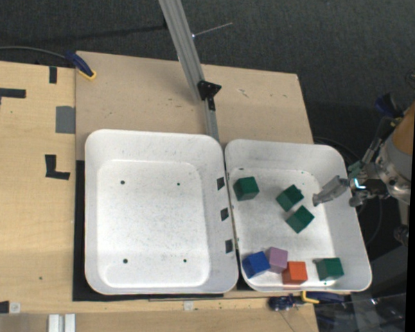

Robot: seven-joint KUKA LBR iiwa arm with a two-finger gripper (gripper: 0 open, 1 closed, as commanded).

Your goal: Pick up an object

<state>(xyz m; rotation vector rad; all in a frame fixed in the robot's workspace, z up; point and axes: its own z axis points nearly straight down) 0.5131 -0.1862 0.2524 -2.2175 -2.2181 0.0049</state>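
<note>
The right bin (pixel 278 150) holds several small blocks. Green cubes lie at its upper left (pixel 246 188), its middle (pixel 289 198), just below that (pixel 300 219), and its lower right corner (pixel 329 268). Along the front wall a blue block (pixel 256 263), a purple block (pixel 277 258) and an orange block (pixel 295 272) sit close together. My gripper (pixel 329 190) reaches in over the bin's right rim, just right of the two middle green cubes and apart from them. I see nothing held in it.
The left bin (pixel 97 156) stands beside the right one, their rims touching. A slanted metal pole (pixel 189 53) runs down to the gap between the bins. Beyond the right bin's rim the bench ends.
</note>
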